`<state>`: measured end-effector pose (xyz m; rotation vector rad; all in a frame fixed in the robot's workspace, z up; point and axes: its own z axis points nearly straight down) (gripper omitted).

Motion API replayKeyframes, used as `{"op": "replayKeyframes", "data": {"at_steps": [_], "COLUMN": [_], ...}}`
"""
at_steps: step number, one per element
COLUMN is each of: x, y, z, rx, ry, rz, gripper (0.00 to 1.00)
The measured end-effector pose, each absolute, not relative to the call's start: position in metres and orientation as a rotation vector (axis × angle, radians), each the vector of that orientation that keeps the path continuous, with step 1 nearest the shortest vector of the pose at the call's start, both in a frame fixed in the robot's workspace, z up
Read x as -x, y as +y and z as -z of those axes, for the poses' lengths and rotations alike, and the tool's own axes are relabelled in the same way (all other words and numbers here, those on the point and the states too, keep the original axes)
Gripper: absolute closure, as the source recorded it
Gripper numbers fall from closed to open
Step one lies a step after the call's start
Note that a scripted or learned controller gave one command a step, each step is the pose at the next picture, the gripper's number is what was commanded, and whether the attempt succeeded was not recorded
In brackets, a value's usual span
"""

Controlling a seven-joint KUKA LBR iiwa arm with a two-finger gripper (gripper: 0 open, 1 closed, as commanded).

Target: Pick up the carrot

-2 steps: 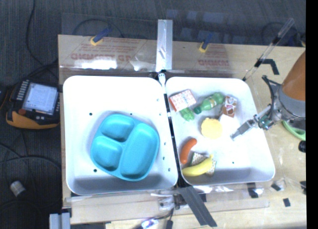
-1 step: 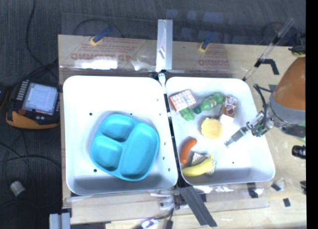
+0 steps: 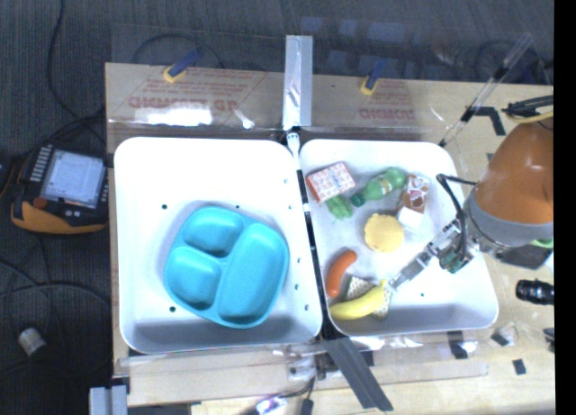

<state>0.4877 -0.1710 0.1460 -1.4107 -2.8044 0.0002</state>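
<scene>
The carrot (image 3: 339,272) is a short orange-red piece lying near the left wall of the right bin (image 3: 468,310), just above a yellow banana (image 3: 358,306). The arm comes in from the right, its orange band over the bin's right edge. My gripper (image 3: 391,284) points down and to the left, with its tip low in the bin beside the banana's right end. It is about a carrot's length to the right of the carrot and nothing shows in its grasp.
The right bin also holds a red-and-white box (image 3: 329,181), a green bottle (image 3: 379,185), a yellow round piece (image 3: 384,233) and a small red-white item (image 3: 415,195). A blue divided plate (image 3: 227,265) lies in the left bin (image 3: 144,170).
</scene>
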Motion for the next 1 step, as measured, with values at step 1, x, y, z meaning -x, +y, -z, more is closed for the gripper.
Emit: {"op": "replayKeyframes", "data": {"at_steps": [1], "x": [-0.5705], "y": [-0.1712], "z": [-0.1027], "rx": [0.967], "ry": [-2.989], "rz": [-0.002], "gripper": [0.00]}}
